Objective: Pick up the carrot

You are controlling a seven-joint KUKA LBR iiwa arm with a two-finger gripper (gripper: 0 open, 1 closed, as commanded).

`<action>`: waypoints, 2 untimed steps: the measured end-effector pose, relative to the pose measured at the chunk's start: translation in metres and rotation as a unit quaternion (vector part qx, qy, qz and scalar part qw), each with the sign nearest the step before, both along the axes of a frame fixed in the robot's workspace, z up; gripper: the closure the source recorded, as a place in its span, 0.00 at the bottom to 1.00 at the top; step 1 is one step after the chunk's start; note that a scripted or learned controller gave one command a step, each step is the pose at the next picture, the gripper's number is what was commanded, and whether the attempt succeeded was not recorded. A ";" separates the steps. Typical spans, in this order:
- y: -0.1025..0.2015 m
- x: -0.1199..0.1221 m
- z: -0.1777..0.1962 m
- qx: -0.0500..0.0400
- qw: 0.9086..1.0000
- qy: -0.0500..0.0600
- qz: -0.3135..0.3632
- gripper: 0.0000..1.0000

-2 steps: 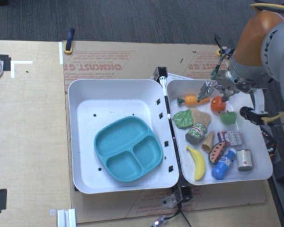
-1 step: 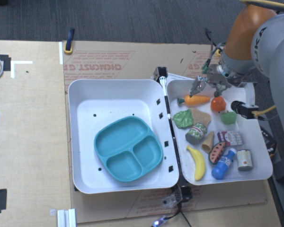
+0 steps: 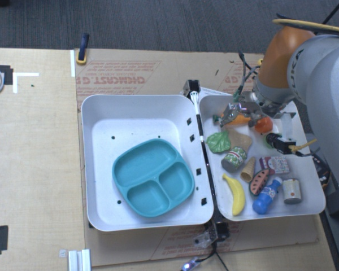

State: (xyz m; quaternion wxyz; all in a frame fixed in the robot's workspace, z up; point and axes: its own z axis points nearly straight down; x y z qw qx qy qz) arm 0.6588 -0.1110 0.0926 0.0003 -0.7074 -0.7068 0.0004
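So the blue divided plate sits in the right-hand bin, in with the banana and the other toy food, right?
Not quite. The camera view shows the blue divided plate in the left bin, by itself. The banana and the other toy food lie in the right bin, where the arm is reaching in.

Tray in left bin (toys in right bin)
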 end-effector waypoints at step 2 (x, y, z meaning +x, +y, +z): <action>-0.034 0.000 0.093 0.000 1.000 -0.001 0.001 0.00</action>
